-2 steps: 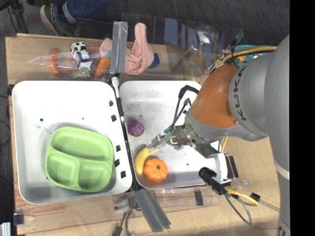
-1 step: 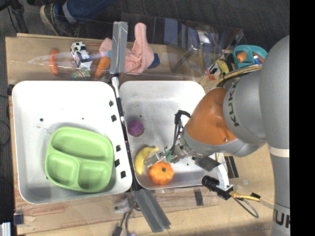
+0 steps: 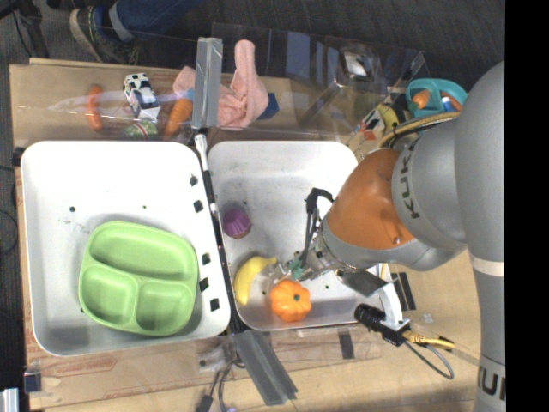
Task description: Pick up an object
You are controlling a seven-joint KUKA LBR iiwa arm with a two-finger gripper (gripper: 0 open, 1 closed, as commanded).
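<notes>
The gripper (image 3: 287, 273), whose spread I cannot tell, is hovering at the orange pumpkin's (image 3: 290, 301) twelve o'clock beside the banana (image 3: 248, 276); descending centred on one matters.

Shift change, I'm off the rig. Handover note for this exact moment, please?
Gripper: low in the right bin, near its front edge, between the banana and the orange pumpkin. Nothing visibly between its fingers.
Things: purple object sits apart in the same bin, near the divider. Green divided tray lies in the left bin.
Done: no pick confirmed.
Left: grasp one item and lift it clear.
</notes>
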